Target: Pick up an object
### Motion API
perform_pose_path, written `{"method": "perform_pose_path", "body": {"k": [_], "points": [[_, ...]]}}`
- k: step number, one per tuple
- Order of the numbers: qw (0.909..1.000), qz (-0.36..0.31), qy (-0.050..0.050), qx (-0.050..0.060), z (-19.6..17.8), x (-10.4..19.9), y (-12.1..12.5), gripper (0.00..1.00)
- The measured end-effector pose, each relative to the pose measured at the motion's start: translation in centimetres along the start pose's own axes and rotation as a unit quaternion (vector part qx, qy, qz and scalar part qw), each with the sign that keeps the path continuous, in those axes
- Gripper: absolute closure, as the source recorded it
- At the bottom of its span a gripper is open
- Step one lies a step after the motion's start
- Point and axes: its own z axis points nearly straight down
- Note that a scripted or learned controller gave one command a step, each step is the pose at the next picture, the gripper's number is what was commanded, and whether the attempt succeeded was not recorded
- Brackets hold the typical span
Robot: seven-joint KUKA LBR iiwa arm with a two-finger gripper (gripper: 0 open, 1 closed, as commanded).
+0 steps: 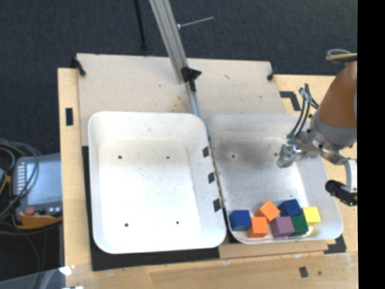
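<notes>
Dark carpet surrounds the desk (150,80), a pale wooden surface carrying two shallow white bins side by side. Positions below are referenced to the right bin (252,143).

Left bin (150,179): adjoins the right bin along their shared edge.

Blocks: a cluster lies in the near corner of the right bin, against its front wall. It comprises a blue block (240,219), two orange blocks (269,210) (259,225), a purple block (281,226), a dark blue block (290,207), a green block (299,224) and a yellow block (311,215), packed together and touching.

Arm (338,110): enters over the right bin's far right side.

Hand (286,156): positioned over the bin floor, well apart from the block cluster, toward the bin's back half. Nothing is seen between the fingers; whether the hand is released or clenched cannot be told

An aluminium rail (170,32) rises behind the right bin's back left corner
</notes>
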Motion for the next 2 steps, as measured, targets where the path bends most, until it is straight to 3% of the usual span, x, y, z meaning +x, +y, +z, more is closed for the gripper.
{"method": "perform_pose_path", "body": {"k": [1, 2], "points": [[1.0000, -0.002, -0.001, -0.001, -5.56, -1.12, 0.60, 1.00], [1.0000, -0.002, 0.000, 0.003, -4.68, -1.29, 0.60, 1.00]]}}
